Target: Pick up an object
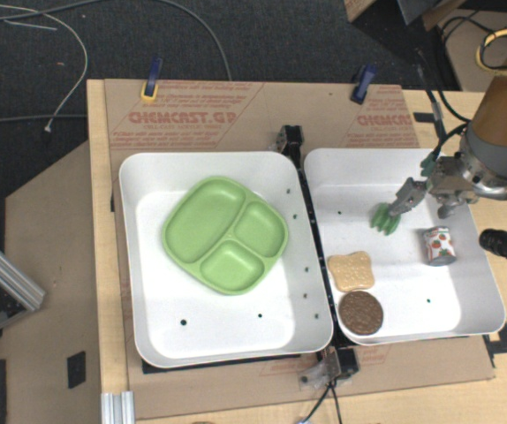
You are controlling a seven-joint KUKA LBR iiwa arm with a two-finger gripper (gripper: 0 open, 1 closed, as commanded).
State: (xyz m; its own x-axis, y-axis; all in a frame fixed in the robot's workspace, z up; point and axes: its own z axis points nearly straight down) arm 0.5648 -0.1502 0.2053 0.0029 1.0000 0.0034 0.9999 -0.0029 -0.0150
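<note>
In the right bin point(465, 312), a small green object point(383, 222) lies near the middle. My gripper point(401, 203) reaches down from the right edge, and its tip sits right at the upper right of this green object, touching or nearly touching it. Whether the object is gripped cannot be made out. To the right lies a small red and white can point(439, 246). A tan toast-like piece point(351, 271) and a round brown disc point(360, 313) rest at the bin's front left corner.
The left bin point(147, 193) bears a light green divided plate point(225, 234) near its middle. A black clamp point(290, 139) sits at the back where the two bins meet. Cardboard lies under both bins, with blue clips point(154, 69) at its far edge.
</note>
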